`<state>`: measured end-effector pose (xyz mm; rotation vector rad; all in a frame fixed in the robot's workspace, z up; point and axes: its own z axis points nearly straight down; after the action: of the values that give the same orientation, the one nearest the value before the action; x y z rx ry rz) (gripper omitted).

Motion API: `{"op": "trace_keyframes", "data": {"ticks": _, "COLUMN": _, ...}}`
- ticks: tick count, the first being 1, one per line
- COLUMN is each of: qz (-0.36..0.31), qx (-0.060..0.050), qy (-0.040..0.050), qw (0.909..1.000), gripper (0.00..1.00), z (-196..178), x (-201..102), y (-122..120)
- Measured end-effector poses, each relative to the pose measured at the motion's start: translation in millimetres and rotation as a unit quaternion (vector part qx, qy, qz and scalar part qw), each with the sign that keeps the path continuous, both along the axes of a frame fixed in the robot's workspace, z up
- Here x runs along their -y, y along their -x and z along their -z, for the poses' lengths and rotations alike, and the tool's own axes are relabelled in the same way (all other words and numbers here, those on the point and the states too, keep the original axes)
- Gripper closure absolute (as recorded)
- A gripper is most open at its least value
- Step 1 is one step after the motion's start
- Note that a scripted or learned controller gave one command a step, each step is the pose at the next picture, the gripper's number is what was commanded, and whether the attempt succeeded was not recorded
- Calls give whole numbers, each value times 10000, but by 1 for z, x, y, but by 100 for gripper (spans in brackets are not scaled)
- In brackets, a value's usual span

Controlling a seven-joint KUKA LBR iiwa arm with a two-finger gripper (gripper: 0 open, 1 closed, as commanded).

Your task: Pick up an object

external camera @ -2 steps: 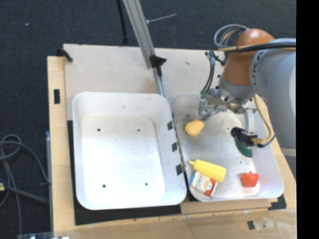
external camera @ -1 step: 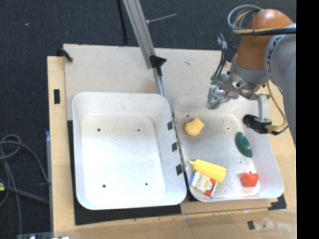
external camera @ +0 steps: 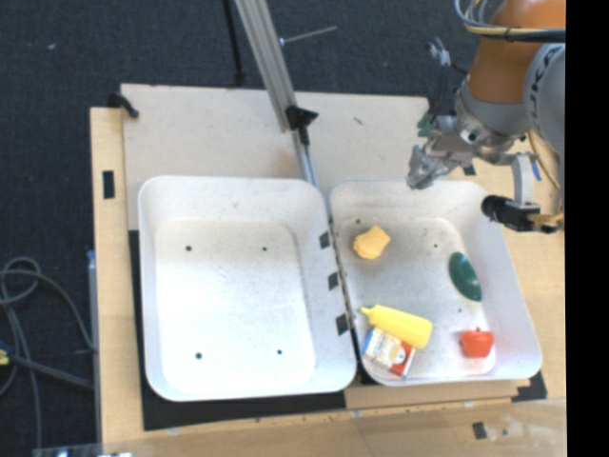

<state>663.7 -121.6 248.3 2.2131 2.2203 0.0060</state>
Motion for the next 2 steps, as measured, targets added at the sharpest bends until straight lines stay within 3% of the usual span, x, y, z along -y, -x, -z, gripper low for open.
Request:
{"op": "trace_keyframes", "data": {"ticks": 1, "qz": 0, "qx": -20, "qy": -6, "qw": 10000, "gripper": 100, "z": -16, "x": 1, "y": -1}}
{"op": "trace_keyframes", "data": {"ticks": 2, "qz": -10, "qx": -38, "qy": -11, "qw": 10000, "gripper": 100, "z": -1, "x": -48, "y": -6}}
